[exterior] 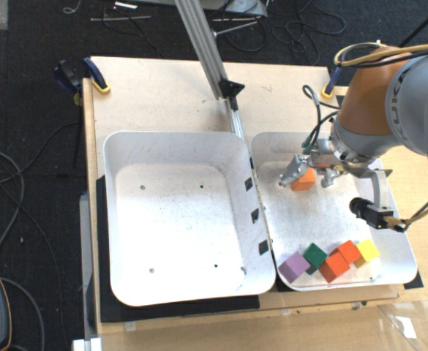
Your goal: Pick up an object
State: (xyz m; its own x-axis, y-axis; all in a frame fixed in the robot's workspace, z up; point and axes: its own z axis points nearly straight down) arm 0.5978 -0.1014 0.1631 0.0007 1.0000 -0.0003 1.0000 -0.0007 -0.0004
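While hanging over the upper part of the right bin [389, 258], gripper [310, 172] sits right at an orange block [303, 180], grey fingers [293, 171] splayed to either side of it. Looks like the pick itself, block apparently caught in the middle, though hard to say whether lifted clear of the bin floor or resting on it.

Risks from here, judged from the layout alone: grip looks shallow, block peeping out below and a touch left of centre between the jaws, so could twist or slip out on the lift if the pads only catch its upper edges. Could also squirt sideways if one finger meets it before the other. Dangling cables and the black fitting [366, 210] below the wrist hang low over the bin — might snag or brush things on a fast move.

Jaws: set fairly narrow, about the width of the block, orange showing between them; reads as closed on the orange block, contact on both sides likely but not crisp at this distance.

Elsewhere in the same bin, well apart along the near rim: purple block [294, 266], green block [315, 256], a second orange-red block [338, 262], yellow block [366, 251], huddled together. Left bin [118, 152] next door on the bench [162, 93], bare white floor.
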